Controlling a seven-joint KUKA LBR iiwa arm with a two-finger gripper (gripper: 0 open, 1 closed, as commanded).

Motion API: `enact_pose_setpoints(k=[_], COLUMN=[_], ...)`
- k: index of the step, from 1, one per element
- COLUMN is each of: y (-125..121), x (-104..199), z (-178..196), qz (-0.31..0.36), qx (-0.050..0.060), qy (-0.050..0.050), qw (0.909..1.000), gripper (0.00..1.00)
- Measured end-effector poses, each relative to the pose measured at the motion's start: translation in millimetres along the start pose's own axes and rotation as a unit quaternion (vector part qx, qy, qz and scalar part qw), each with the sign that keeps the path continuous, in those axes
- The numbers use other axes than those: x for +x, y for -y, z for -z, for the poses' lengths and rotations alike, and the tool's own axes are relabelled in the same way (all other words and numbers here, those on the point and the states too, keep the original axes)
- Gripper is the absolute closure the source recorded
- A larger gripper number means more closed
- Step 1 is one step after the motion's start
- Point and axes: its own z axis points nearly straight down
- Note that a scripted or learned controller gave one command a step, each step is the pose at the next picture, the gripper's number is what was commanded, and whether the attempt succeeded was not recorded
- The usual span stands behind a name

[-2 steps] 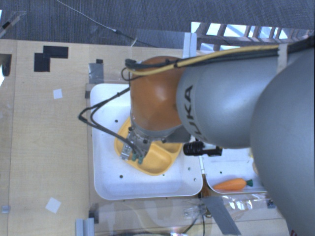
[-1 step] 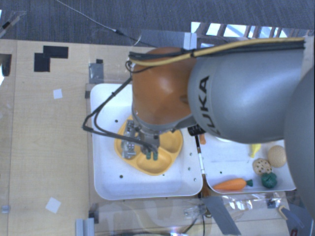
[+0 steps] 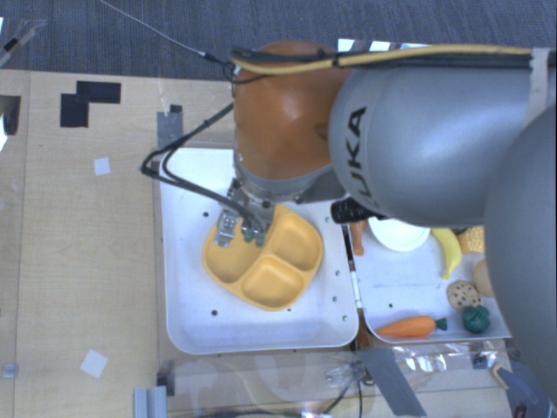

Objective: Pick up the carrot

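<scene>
The carrot (image 3: pixel 407 326), orange with a green stub at its right end, lies near the front edge of the right bin (image 3: pixel 374 316). My gripper (image 3: pixel 241 231) hangs over the left bin (image 3: pixel 187 320), just above the back left rim of a yellow divided plate (image 3: pixel 265 264). Its two fingers stand apart and open, with nothing between them. The carrot is well to the gripper's right and nearer the front. The big grey arm with its orange band covers the back of both bins.
In the right bin lie a white dish (image 3: pixel 399 234), a banana (image 3: pixel 449 251), a cookie (image 3: pixel 464 295) and a green piece (image 3: pixel 475 320). A thin orange stick (image 3: pixel 357 238) sits beside the wall that divides the two bins.
</scene>
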Motion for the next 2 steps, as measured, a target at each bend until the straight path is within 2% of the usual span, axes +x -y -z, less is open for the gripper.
enact_pose_setpoints(k=[1, 2], y=[-29.8, -7.8], x=[-111.9, -26.1], z=[13.6, -68.4], qz=[-0.082, -0.140], qx=[0.001, 0.004], qy=[0.000, -0.004], qw=[0.9966, 0.9902], gripper=[1.00, 1.00])
